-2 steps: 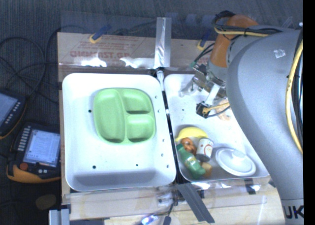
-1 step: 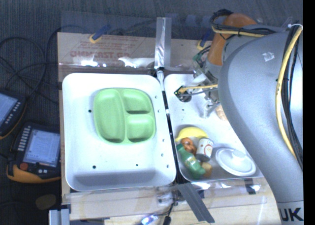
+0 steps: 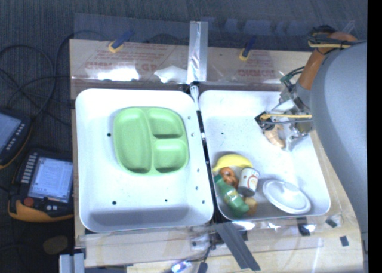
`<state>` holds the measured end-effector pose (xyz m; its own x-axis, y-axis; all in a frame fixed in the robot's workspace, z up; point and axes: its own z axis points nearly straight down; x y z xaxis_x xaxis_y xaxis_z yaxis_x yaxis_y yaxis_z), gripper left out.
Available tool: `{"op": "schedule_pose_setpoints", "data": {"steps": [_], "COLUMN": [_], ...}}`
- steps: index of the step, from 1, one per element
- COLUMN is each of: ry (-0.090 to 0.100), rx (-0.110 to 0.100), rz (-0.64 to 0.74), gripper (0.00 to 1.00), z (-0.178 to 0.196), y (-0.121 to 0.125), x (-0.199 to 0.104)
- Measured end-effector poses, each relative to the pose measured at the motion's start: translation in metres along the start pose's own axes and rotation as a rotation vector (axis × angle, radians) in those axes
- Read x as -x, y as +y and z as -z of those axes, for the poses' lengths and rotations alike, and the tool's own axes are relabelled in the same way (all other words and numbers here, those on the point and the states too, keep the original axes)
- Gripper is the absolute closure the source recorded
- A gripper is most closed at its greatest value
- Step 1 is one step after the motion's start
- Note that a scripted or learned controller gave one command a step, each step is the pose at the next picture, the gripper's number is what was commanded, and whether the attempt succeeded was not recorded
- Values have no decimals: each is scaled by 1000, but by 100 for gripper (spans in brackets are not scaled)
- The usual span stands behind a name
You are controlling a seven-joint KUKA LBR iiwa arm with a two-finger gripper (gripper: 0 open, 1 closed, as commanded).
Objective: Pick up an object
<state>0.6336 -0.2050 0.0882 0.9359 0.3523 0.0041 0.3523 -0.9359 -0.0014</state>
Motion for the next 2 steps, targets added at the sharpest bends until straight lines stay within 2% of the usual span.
{"op": "schedule_pose_setpoints", "data": {"steps": [1, 2], "ry": [1, 0], "rx": [5, 10], "rz": [-151, -150], "gripper": [0, 0], "z": [0, 1], "y": [-89, -109], "x": [-6, -4]}}
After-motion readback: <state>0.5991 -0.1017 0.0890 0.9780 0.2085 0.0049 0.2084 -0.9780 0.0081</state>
